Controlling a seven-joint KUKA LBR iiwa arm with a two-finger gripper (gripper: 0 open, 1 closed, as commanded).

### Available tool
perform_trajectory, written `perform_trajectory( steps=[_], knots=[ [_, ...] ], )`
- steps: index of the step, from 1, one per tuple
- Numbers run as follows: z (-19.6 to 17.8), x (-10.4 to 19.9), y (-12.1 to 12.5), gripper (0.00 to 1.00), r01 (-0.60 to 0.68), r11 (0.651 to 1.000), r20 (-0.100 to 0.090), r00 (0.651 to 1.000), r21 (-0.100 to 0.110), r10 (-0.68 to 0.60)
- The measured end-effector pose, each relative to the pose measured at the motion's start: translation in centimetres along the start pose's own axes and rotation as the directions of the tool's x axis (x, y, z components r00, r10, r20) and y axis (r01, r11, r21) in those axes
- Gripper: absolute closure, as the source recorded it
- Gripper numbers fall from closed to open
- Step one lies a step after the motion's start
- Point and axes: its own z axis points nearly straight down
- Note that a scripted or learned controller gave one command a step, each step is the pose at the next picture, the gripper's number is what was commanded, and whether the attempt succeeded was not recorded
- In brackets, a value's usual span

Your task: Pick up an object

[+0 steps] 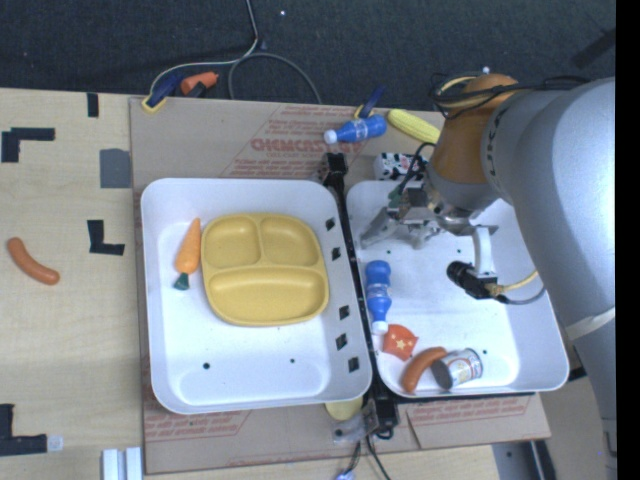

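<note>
My gripper (400,232) hangs over the upper left part of the right bin (530,318), open, with nothing between its fingers (374,231). Below it, along the bin's left wall, lies a blue bottle (377,288). A red piece with a yellow star (399,342), a brown sausage (422,365) and a silver can (460,368) sit near the bin's front edge. A black-and-white toy (395,164) rests at the bin's back edge, partly hidden by the wrist.
The left bin (165,368) holds a yellow divided plate (265,270) and a carrot (188,248). Behind the bins lie a blue bottle (356,131) and a yellow banana (412,124). A sausage (32,261) lies far left on the bench.
</note>
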Motion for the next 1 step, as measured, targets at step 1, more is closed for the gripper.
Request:
perform_trajectory(
  steps=[1],
  knots=[
    [0.07, 0.28, 2.99, 0.00, 0.001, 1.000, 0.003, 1.000, 0.006, -0.001]
  ],
)
